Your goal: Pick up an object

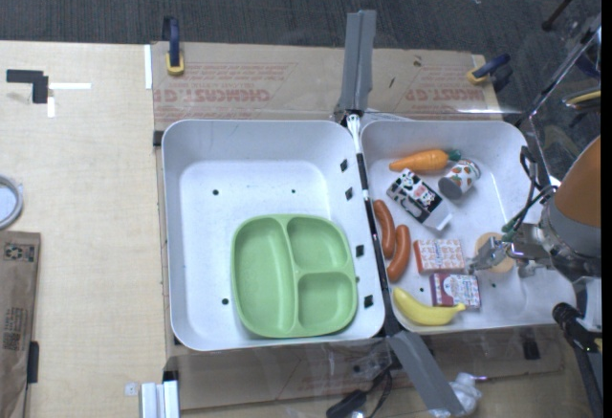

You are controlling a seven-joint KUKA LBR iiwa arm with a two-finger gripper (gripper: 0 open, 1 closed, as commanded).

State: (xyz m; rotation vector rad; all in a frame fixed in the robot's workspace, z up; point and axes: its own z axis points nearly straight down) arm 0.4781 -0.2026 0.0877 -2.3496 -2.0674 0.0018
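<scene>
Toy food (426, 244) – carrot, banana, sausages, cartons – in rt bin (507, 141).

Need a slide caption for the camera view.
Tool low in right bin beside toy food; green tray in left bin.

L bin (191, 215) holds a green divided plate (295, 275) w/ three compartments. R bin (497, 134): toy carrot (421, 160) at top, black-and-white carton (415, 195) just below it, small can (460, 176) beside it. Two sausages (392, 239) lie along the L wall, banana (424, 308) at front. Two pink packets (448, 273) in the middle. End effector (490, 258) sits low in R bin, just R of the upper packet, above a tan round item (488, 244).
</scene>
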